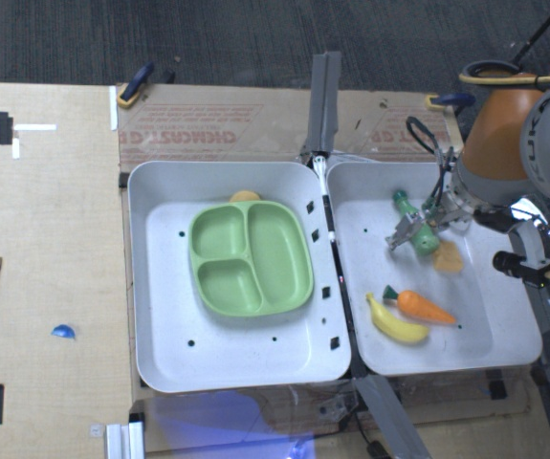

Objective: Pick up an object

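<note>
Banana (398, 324) beside carrot (425, 306) (tip pointing right), hand (410, 233) above, grip state impossible to tell.

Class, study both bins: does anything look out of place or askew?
Mostly tidy. The green divided plate sits turned at an angle in the left bin, and a small yellowish object peeks from behind its far edge, mostly hidden.

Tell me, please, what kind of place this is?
Probably a robot test bench in a lab: an arm reaches over two white bins, which hold toy food, a banana, a carrot, and a green plate.
</note>
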